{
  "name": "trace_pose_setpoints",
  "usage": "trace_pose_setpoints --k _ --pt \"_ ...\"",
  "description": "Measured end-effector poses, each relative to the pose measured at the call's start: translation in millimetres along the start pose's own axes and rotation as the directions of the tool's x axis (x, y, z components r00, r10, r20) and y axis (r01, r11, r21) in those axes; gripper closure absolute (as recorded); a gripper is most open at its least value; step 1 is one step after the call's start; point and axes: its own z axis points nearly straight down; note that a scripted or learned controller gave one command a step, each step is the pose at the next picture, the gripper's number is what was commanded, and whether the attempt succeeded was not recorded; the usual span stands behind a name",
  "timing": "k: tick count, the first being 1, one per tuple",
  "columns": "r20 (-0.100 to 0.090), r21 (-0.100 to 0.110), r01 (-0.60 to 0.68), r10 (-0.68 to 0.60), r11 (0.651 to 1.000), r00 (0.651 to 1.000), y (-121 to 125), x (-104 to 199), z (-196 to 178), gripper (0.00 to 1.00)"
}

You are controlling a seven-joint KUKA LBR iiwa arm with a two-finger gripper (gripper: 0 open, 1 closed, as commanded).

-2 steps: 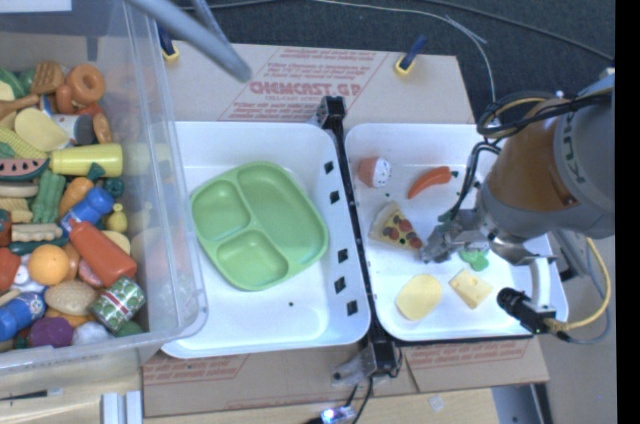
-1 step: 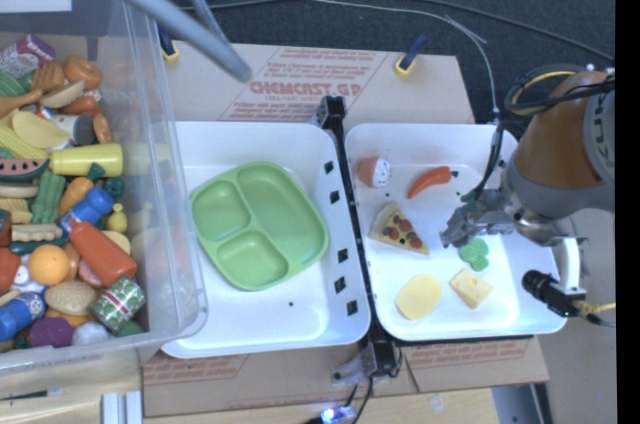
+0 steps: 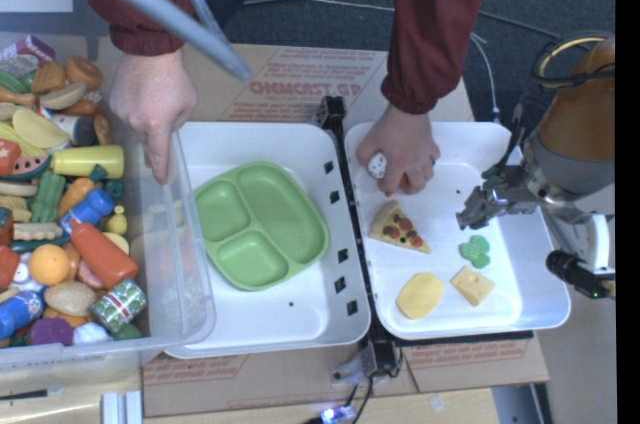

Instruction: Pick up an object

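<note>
The camera view shows the tool [image 3: 478,210] low over the right bin [image 3: 530,312], near its right wall, at the end of the grey arm [image 3: 570,147] with its orange band. The tool is a dark shape and whether it is open or closed cannot be told; nothing is seen held in it. Just below it lies a small green toy [image 3: 476,251] on the bin floor, close to the tool, though contact cannot be judged. Below that toy sits a yellow cheese wedge [image 3: 471,286], and to the left of the wedge a rounded yellow piece [image 3: 419,295]. A pizza slice [image 3: 398,228] lies left of the tool, near the bin's left wall. Above the slice a person's hand [image 3: 400,152] presses down into the right bin, with a small white object [image 3: 376,166] at its fingers. The left bin [image 3: 300,312] holds a green divided plate [image 3: 260,224]. The person's other hand [image 3: 152,107] grips the edge of a clear tub [image 3: 185,302] at the far left, which is packed with toy food [image 3: 60,232]. Both bins rest on the counter [image 3: 300,82], which is covered in cardboard.
</note>
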Motion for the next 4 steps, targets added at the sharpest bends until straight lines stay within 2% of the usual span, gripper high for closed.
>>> trace_pose_setpoints --k 1,2,4 --pt "-0.001 0.002 0.000 0.000 1.000 1.000 1 0 -37 1.00" --pt "-0.004 0.007 0.004 -0.004 1.000 1.000 -7 49 -39 1.00" --pt "-0.003 0.008 0.005 -0.005 1.000 1.000 3 153 -16 1.00"
